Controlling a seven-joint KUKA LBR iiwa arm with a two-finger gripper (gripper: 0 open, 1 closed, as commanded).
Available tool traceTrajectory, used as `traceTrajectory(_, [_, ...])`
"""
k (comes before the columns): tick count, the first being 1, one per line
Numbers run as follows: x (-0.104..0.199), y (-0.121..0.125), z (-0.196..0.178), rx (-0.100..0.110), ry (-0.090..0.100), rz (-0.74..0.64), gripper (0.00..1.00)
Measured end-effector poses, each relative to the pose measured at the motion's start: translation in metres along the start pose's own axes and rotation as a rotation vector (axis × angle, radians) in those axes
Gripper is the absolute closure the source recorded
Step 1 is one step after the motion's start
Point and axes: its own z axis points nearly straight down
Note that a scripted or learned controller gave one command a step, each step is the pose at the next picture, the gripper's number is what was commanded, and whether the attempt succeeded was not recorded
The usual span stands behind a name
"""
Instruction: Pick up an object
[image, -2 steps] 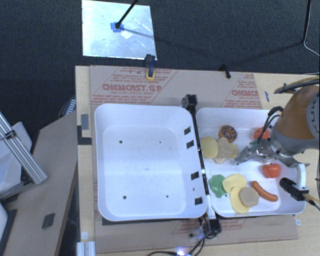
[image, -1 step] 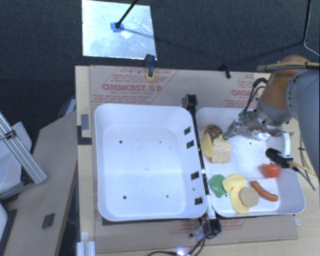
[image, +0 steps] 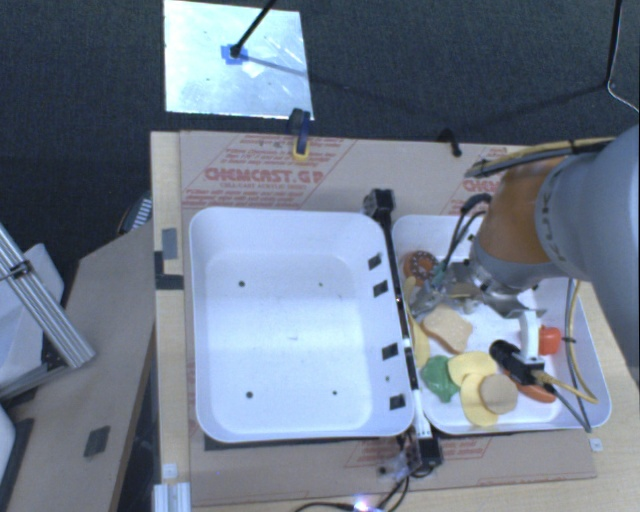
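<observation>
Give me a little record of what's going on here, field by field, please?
arm: grey arm with orange band, reaching in from the right
gripper, low over the right bin's left part
right bin: shallow white bin, holding toy foods
items: tan bread slice, green leafy piece, yellow round slice, brown doughnut
left bin: shallow white bin
</observation>
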Motion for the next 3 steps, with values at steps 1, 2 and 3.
traceTrajectory(1, [-0.002,-0.057,0.001,-0.001,0.000,0.003,0.00])
traceTrajectory(2, [-0.002,-0.056,-0.010,-0.003,0.000,0.003,1.00])
traceTrajectory(3, [0.051,0.060,-0.104,-0.012,-0.002,-0.004,1.00])
